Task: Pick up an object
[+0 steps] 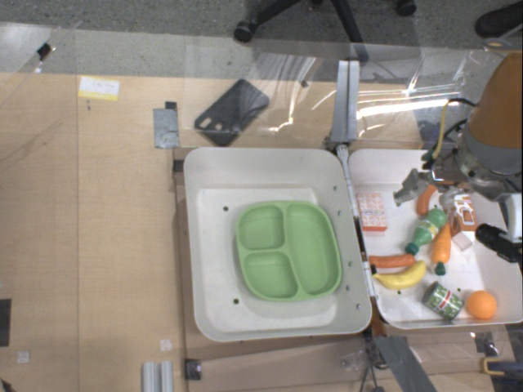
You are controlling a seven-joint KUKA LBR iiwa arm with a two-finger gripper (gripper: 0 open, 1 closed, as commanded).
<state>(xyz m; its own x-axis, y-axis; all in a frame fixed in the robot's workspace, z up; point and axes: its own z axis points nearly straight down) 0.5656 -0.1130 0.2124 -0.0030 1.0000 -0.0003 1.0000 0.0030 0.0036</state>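
Observation:
The right bin (384, 170) holds several small things. Among them are a white and red box (372, 211), a green bottle (424, 232), a carrot (441, 248), a red sausage (392, 261), a banana (400, 278), a green can (443, 300) and an orange (482, 305). My gripper (445, 188) hangs low over the back of this bin, under the orange wrist band (498, 96). It is just above an orange-red piece (425, 199) and a small carton (466, 212). Nothing visibly hangs from it.
The left bin (204, 178) bears a green divided plate (288, 250). A metal post (347, 96) rises at the back between the two bins. A dark phone-like slab (232, 111) lies on the bench behind the left bin.

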